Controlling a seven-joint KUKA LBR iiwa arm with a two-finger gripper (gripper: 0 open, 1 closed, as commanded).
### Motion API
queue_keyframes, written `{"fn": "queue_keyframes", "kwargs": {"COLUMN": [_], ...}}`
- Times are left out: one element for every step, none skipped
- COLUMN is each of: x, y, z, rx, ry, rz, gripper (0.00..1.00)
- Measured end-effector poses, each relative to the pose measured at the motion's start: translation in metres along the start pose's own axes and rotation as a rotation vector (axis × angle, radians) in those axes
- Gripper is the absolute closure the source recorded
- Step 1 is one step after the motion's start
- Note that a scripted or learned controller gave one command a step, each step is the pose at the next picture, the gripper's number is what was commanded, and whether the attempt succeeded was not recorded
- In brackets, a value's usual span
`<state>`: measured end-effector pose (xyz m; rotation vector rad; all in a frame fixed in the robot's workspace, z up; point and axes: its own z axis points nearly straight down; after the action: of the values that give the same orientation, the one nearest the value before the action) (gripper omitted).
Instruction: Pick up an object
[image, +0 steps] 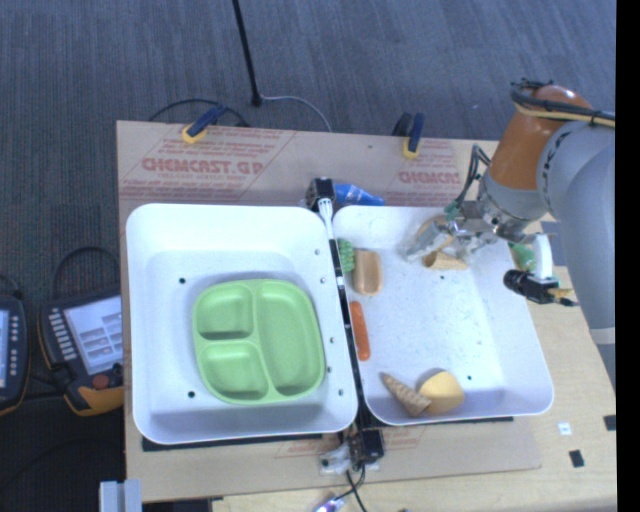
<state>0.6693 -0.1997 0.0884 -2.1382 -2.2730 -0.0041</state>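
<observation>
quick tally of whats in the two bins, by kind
green divided plate: 1
hot dog bun: 1
carrot: 1
green vegetable piece: 1
ice cream cone: 1
yellow round food: 1
tan piece under the gripper: 1
total: 7

The bench is topped by a brown board (250, 165) printed with red lettering, held at its far edge by two clamps, one (203, 124) toward the left and one (410, 136) toward the right. Two shallow white bins sit directly on it, touching side by side: the left bin (160, 260) and the right bin (500, 340)
</observation>
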Motion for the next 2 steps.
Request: {"fn": "queue_keyframes", "kwargs": {"x": [-0.0040, -0.0008], "y": [0.0009, 0.0013], "z": [-0.0099, -0.0094], "rx": [-0.014, -0.009], "ry": [-0.018, -0.010], "rz": [-0.001, -0.002], "gripper": [1.00, 0.00]}}
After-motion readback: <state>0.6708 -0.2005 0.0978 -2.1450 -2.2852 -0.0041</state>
